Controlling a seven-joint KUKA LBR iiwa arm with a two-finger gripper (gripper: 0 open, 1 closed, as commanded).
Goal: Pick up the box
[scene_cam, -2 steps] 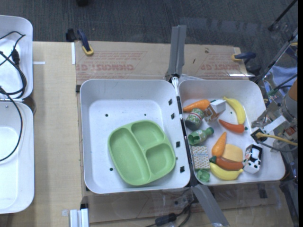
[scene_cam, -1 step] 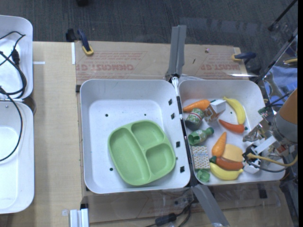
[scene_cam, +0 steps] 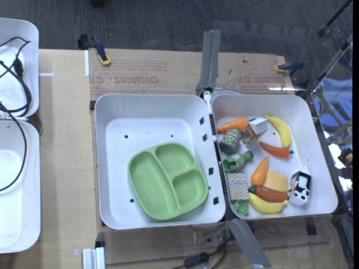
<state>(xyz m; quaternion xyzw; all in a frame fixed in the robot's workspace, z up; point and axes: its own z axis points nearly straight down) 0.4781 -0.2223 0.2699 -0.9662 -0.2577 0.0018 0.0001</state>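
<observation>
Camera view: the desk (scene_cam: 61,150) carries two white bins side by side. The left bin (scene_cam: 106,150) holds a green divided plate (scene_cam: 168,179). The right bin (scene_cam: 314,144) holds toy food: the box (scene_cam: 237,186) lies flat near its left wall, between a green bottle (scene_cam: 236,162) and a yellow banana (scene_cam: 267,204). State of the hand: cannot tell.

Dark carpet floor (scene_cam: 168,10) beyond wooden bench (scene_cam: 61,150); cardboard sheet (scene_cam: 151,74) under bins
</observation>
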